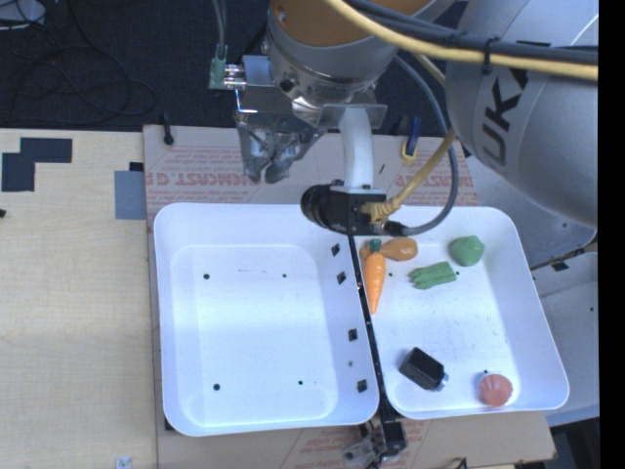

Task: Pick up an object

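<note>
Two bins: we log a left bin and a right bin, shallow and white, side by side on the worktop.
Right bin contents: carrot against the dividing wall; orange piece just beside its top; green lump at the far side; flat green piece between the two; black block and reddish ball near the front.
Arm: the jaws hang above the far rim of the left bin, well apart from every item.
Jaw state: we cannot tell; the tips blur together.
Candidate: we judge the black block best, as it lies alone.
Handling: it looks light, rigid and matte, so unlikely to slip.
Hold: across its short sides, from above.
Risk: the ball may roll away.
</note>
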Motion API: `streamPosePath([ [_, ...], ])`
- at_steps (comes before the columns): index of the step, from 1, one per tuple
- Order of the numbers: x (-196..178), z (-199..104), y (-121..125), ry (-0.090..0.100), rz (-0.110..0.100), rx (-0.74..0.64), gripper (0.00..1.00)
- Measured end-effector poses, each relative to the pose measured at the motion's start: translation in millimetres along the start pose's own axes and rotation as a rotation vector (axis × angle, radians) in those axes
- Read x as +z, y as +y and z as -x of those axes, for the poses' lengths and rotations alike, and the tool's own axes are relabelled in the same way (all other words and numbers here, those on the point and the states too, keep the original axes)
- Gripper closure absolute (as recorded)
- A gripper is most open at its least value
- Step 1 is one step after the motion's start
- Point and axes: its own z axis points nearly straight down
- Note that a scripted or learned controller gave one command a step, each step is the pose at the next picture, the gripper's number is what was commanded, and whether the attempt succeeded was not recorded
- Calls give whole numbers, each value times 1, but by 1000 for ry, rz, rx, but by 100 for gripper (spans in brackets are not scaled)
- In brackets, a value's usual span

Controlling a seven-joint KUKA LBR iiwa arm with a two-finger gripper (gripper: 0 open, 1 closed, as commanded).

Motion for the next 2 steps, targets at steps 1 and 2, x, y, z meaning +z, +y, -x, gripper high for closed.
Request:
streamPosePath([
  [1,-33,4,-28,0,0,4,100],
  [2,-42,4,39,-1,1,6,100],
])
